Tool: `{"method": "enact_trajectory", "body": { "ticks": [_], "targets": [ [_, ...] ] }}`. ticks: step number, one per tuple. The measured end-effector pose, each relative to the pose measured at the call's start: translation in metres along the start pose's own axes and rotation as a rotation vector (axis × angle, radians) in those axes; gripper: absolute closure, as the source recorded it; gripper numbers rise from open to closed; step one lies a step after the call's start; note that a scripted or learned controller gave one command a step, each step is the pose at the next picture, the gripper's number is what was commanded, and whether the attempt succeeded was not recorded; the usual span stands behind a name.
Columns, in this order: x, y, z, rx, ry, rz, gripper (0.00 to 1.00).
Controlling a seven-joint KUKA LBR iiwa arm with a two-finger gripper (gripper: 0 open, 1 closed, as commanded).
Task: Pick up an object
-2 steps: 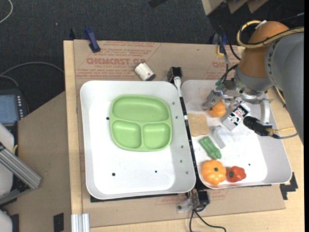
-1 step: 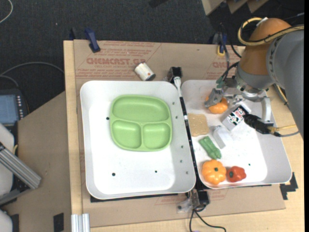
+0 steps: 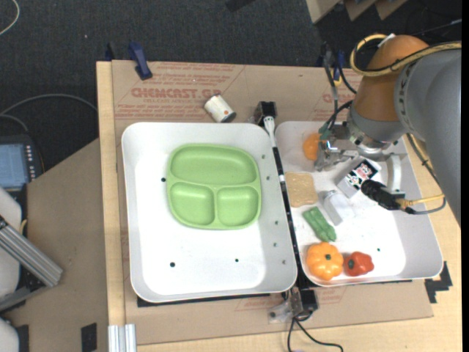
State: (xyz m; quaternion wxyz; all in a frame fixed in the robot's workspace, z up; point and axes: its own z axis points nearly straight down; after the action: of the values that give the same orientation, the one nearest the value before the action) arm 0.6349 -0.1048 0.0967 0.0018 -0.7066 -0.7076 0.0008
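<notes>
The right bin (image 3: 410, 255) holds several small objects. An orange round piece (image 3: 311, 147) lies at its back left corner. A tan flat square (image 3: 300, 188) sits by the left wall, with a grey-white block (image 3: 333, 206) and a green pickle-like piece (image 3: 320, 224) in front of it. An orange pepper (image 3: 325, 261) and a red piece (image 3: 357, 263) lie at the front. My gripper (image 3: 330, 151) is low over the back of this bin, right beside the orange round piece. The wrist hides the fingertips.
The left bin (image 3: 146, 218) carries a green divided plate (image 3: 214, 185). A small white roll (image 3: 218, 108) and a black clip (image 3: 265, 112) lie on the cardboard behind the bins. A black cable (image 3: 396, 200) hangs from the wrist over the right bin.
</notes>
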Motion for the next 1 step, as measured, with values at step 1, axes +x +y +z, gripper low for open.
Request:
{"method": "enact_trajectory", "body": {
  "ticks": [1],
  "targets": [
    [0.0112, -0.0419, 0.0132, 0.002, 0.0, 0.003, 1.0]
  ]
}}
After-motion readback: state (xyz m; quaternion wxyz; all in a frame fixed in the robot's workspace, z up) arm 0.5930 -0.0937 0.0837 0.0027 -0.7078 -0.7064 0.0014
